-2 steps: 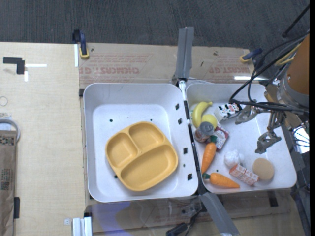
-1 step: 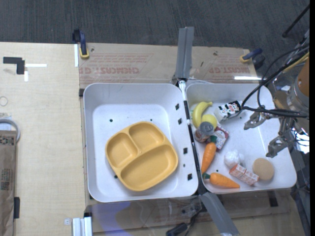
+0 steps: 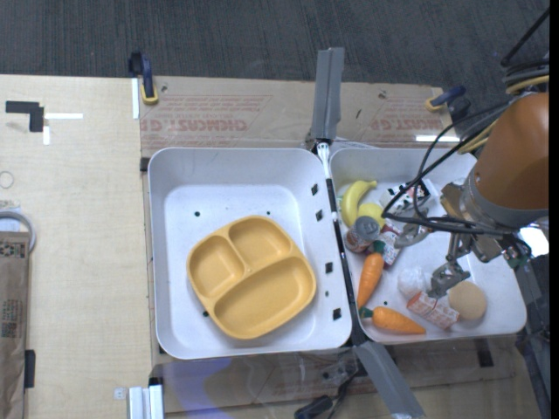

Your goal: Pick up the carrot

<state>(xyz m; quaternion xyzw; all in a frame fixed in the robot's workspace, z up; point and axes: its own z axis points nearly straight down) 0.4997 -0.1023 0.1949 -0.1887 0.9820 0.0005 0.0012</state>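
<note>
Nearest the camera, at the front of the right bin point(image 3: 515, 321), 1 carrot point(image 3: 397, 321) lies flat, leafy end toward 9 o'clock. Just at 3 o'clock of it sits a red-and-white packet point(image 3: 431, 311), and a round tan ball point(image 3: 467, 302) touches that packet on its 3 o'clock side. A 2nd carrot point(image 3: 370, 278) stands along the bin's left wall, tip toward 6 o'clock, near the first one's leafy end.

And here's the gripper point(image 3: 449, 278), hovering above the packet and ball, at 3 o'clock of the 2nd carrot and clear of both carrots. Whether its fingers are spread or pressed together, I cannot tell from this angle.

Further back, a small can point(image 3: 364, 229) sits at 12 o'clock of the 2nd carrot, with a banana point(image 3: 355, 199) behind it.

Over in the left bin point(image 3: 175, 234), a yellow divided plate point(image 3: 251, 275) with 3 compartments rests on the floor. The arm's orange band point(image 3: 520, 155) looms at the far right.
</note>
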